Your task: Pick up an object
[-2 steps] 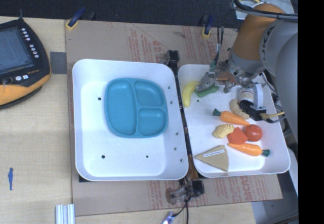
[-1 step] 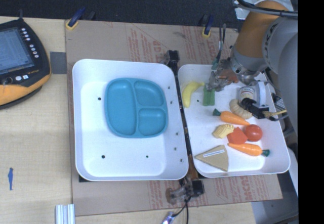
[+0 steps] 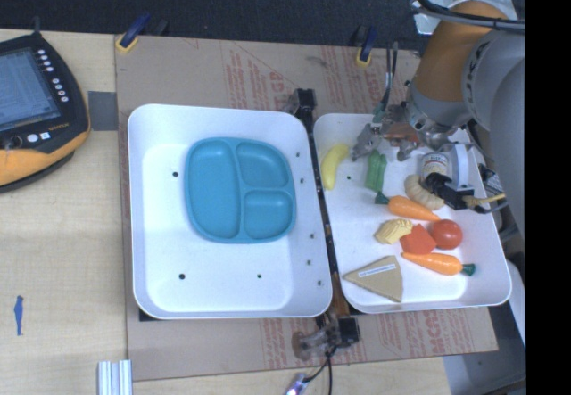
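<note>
Camera view: hand (image 3: 379, 142) near bin rim (image 3: 326, 197)

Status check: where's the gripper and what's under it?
Gripper low over right bin, at green item. No hold seen. Banana close left, carrot just below.

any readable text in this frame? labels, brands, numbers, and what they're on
None can be read.
Brown cardboard sheet under the bins: faint red printed lettering, too blurred to quote.
Orange-and-black handheld control pendant: lit screen, content too small.
Tan wedge-shaped block in the right white bin: a pale strip, illegible.
</note>
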Controlling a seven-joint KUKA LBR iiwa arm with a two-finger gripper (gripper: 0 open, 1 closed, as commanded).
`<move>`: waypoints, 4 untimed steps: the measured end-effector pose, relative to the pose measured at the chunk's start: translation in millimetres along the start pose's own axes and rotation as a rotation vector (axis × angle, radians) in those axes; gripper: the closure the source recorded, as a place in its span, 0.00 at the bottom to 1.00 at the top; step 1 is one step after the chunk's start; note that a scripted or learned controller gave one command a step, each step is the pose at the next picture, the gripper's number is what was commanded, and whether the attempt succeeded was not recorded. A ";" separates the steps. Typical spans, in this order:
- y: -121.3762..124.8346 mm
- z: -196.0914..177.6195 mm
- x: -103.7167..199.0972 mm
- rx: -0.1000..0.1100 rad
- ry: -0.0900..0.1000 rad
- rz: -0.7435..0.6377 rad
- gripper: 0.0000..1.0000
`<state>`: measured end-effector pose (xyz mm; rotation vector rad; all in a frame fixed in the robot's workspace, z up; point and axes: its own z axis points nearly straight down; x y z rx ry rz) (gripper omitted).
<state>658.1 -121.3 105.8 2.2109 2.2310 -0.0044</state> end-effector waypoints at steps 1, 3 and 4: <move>-2.4 14.0 3.0 0.005 0.002 0.003 0.00; -6.5 -106.0 43.0 -0.003 0.003 0.004 1.00; -52.7 -130.7 38.2 0.002 0.003 0.008 1.00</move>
